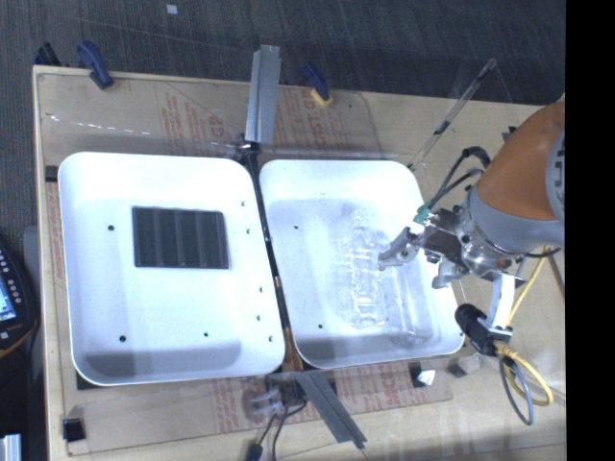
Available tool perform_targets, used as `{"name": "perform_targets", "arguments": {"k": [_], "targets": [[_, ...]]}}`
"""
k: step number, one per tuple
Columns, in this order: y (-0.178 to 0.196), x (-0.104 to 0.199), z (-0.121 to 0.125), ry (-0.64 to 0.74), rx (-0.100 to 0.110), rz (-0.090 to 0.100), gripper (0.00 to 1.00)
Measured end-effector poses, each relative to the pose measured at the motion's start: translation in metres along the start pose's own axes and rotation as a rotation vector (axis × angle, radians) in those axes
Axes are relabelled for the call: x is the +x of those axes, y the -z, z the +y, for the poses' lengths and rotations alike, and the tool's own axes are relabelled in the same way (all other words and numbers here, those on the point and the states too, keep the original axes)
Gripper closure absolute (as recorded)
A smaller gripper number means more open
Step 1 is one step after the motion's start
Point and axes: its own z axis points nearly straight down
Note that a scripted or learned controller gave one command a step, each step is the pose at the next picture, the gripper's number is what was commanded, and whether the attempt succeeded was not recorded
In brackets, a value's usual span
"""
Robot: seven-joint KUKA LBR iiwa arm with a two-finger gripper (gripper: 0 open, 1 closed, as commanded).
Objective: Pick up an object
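I cannot tell from here whether the fingers are apart or together; the gripper (402, 251) hangs low over the right bin (288, 257), at its right side. Just beside its tip I see a clear plastic object (370, 277), hard to outline against the white floor. The left bin (86, 257) holds a dark ribbed slab (181, 237). I judge this the approach step. The next move calls for centring on the clear piece, then descending to it.
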Motion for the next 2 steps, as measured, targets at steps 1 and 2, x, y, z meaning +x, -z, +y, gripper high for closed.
{"name": "perform_targets", "arguments": {"k": [1,2], "targets": [[-0.0074,-0.0019,0.0003,0.133,0.005,0.002,0.0],[-0.0147,-0.0015,-0.0001,0.125,0.007,0.002,0.0]]}}
